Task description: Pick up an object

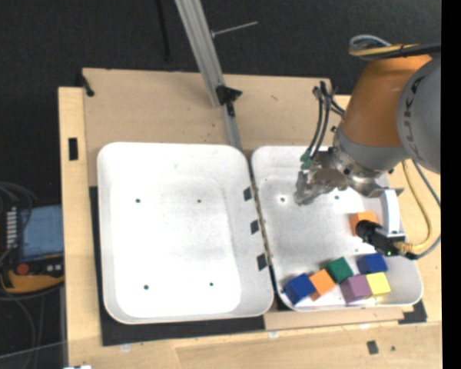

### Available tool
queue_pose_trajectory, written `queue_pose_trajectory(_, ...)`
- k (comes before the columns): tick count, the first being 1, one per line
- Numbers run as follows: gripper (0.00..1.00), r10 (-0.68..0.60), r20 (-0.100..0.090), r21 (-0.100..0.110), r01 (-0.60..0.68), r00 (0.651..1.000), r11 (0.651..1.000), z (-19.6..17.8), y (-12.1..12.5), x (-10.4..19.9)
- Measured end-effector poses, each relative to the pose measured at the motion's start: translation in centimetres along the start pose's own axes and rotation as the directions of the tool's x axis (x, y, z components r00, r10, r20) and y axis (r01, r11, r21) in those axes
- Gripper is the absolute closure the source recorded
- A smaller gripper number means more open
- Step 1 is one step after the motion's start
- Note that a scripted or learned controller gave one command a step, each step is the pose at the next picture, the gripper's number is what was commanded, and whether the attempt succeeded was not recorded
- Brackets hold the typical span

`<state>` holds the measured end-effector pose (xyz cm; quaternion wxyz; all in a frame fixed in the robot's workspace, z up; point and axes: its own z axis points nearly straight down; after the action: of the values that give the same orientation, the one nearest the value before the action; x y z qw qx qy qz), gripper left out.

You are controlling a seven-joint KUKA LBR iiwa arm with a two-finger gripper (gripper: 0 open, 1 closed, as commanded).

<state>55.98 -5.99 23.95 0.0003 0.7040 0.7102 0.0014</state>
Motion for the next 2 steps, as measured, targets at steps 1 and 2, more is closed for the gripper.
queue_pose_trajectory(1,1.00,0.002,0.002,0.000,-0.002,1.000,1.000,1.1,1.7,4.8)
queue_pose_trajectory(2,1.00,0.002,0.000,0.000,-0.002,1.000,1.000,1.5,4.6,9.4)
